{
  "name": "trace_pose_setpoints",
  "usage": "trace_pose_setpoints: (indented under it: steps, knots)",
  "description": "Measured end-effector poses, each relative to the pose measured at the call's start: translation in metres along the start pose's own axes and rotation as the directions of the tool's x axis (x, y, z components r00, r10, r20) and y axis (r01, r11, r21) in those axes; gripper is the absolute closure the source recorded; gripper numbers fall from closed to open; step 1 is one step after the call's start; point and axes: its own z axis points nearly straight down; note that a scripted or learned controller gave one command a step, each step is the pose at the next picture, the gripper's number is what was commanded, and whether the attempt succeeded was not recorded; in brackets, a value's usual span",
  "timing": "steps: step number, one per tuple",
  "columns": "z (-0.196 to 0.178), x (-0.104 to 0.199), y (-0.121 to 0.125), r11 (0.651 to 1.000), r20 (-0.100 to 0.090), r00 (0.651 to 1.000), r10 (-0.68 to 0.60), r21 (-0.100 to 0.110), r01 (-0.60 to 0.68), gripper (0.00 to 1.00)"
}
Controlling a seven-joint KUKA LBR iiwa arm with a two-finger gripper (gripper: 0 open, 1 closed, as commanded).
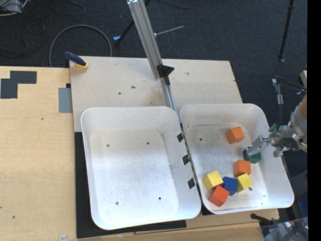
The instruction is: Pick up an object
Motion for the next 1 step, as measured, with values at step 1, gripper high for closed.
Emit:
trace_pose_setpoints:
  steps: [1]
  knots:
    - [0.1363, 0.0314, 0.0529, 1.000, 0.000, 1.000, -0.006, -0.001, 0.006, 0.00]
